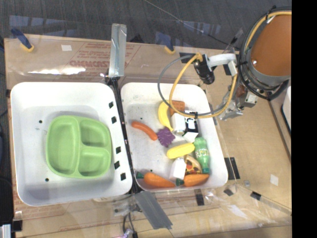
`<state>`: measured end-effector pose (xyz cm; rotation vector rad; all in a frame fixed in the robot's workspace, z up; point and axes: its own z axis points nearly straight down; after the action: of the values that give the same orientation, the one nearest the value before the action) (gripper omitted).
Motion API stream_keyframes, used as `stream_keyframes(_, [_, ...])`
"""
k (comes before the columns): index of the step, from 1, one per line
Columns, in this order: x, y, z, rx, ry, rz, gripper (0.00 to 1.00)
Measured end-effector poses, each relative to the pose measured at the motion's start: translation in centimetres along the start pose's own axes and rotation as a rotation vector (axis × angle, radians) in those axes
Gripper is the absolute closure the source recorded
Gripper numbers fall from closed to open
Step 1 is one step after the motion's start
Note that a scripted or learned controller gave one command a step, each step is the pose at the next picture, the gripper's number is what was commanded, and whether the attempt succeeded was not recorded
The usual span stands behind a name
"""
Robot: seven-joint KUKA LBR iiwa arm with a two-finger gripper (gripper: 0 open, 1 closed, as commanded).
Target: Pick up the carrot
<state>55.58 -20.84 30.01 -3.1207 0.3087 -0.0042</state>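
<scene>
The two-finger gripper (234, 112) hangs outside the right white bin (130, 94), its grasp state untellable, and could mistake the orange sausage (144, 130) for the orange plastic carrot (157, 181)

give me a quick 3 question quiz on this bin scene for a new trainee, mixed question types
1. True or false: the green divided plate lies in the left bin.
2. Multiple choice: the carrot lies in the right bin at
A. the near edge
B. the far edge
C. on the green plate
3. Fill the blank: the purple grapes lie between the small red sausage and the ______ bottle.

Key
1. True.
2. A, along the near wall, close to the near left corner.
3. Green.
</scene>
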Motion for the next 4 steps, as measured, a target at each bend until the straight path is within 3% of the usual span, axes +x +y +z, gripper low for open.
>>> stream_keyframes(2, [9.9, -2.1, 4.8, 0.002, -0.005, -0.004, 1.0])
stream_keyframes(3, [10.0, -2.2, -1.2, -0.001, 0.004, -0.004, 1.0])
stream_keyframes(4, [6.6, -1.6, 5.5, -0.001, -0.009, -0.003, 1.0])
